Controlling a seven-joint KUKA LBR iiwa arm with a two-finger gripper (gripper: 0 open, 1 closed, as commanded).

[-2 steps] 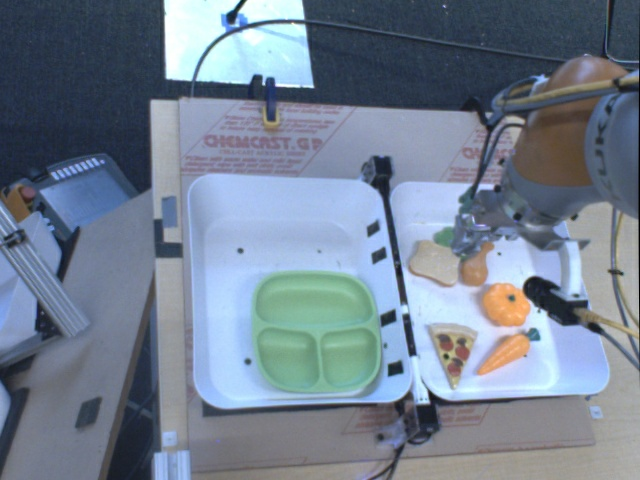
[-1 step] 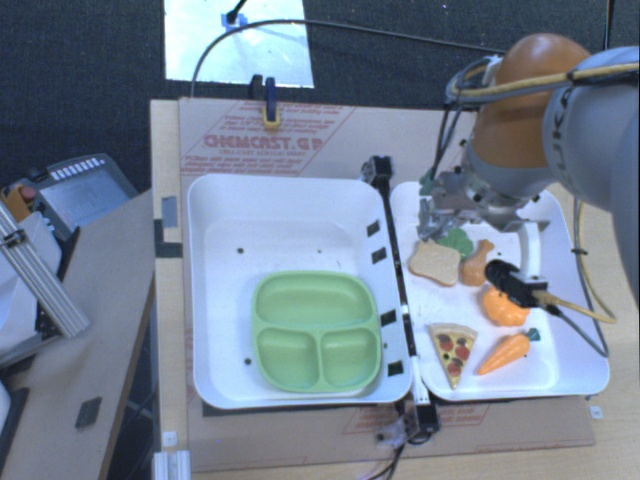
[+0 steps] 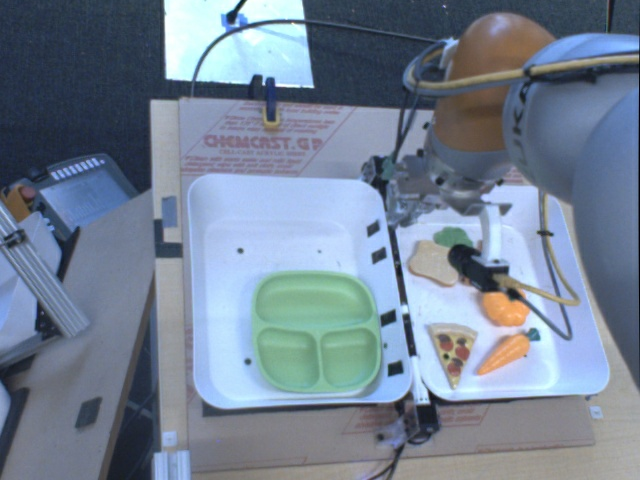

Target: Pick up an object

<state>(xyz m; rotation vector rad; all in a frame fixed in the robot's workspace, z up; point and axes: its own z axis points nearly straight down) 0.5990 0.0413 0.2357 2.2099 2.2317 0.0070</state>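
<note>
There are two white bins side by side on a sheet of cardboard [image 3: 265, 140]. The left bin [image 3: 205, 268] has a green plate [image 3: 318, 330] in it. The plate has three parts and lies flat near the front of the bin. The right bin [image 3: 585, 363] has the toy food in it. A slice of toast [image 3: 433, 264] lies near the wall between the bins. A green leaf [image 3: 455, 236] sits just behind the toast and touches it. An orange fruit [image 3: 505, 309] is near the middle of the bin. A carrot [image 3: 505, 351] lies just in front of the fruit, with its green top pointing right. A pizza slice [image 3: 453, 351] lies to the left of the carrot, with its tip pointing to the front. The big grey arm comes in from the right. Its gripper [image 3: 400, 203] is over the back left corner of the right bin, just behind the toast and the leaf. I cannot tell if the gripper is squeezed tight or let go. No toy can be seen in its grip.
</note>
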